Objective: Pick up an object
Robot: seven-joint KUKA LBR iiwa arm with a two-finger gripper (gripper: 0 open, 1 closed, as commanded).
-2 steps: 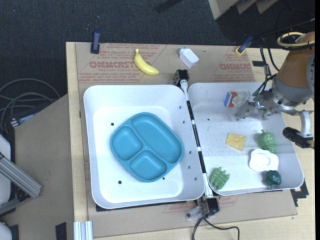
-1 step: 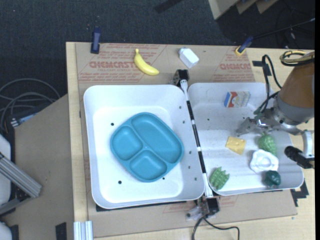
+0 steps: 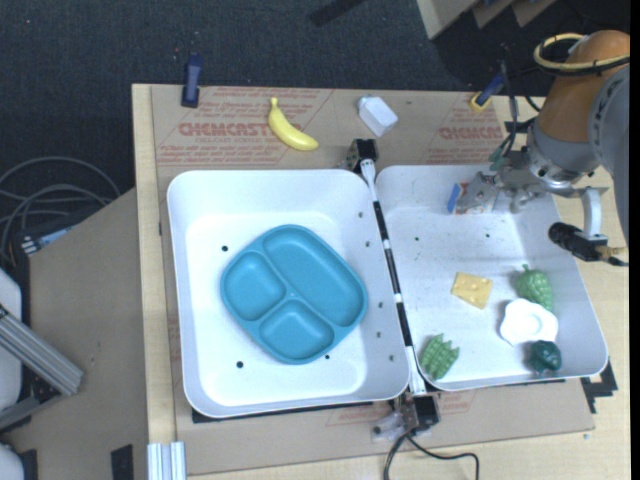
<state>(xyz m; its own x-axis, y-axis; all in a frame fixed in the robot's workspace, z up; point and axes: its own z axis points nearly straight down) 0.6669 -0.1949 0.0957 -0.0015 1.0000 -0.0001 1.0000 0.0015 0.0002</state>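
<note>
Fingers (image 3: 478,192) apart by the look of it, though blurred; nothing between them. Hovers low, the two-finger gripper (image 3: 495,196), over the far left corner of the shallow white right-hand bin (image 3: 440,248).

Left to right across the bench (image 3: 230,128):

- Near the far left corner of the bench, a small dark blue clip (image 3: 191,80).
- In the shallow white left-hand bin (image 3: 180,198), a light blue plastic tray with three compartments (image 3: 292,293), lying about the middle.
- Outside the bins, by the bench's far edge, a yellow toy banana (image 3: 290,128) and a small white block (image 3: 378,115).
- In the right-hand bin, a small blue piece (image 3: 455,197) just beside the gripper on its left, close to the far edge.
- Toward the middle, a yellow wedge like cheese (image 3: 472,289).
- At the near left corner, a leafy green toy (image 3: 439,354).
- Along the right edge, a ribbed green toy (image 3: 535,288), a flat white piece (image 3: 527,322) and a dark green lump (image 3: 545,356), close together.

Judged so: nothing picked up yet. Approach seemingly made, with the small blue piece the nearest candidate. Left to do: closing on an object, then lifting it clear of the bin.
</note>
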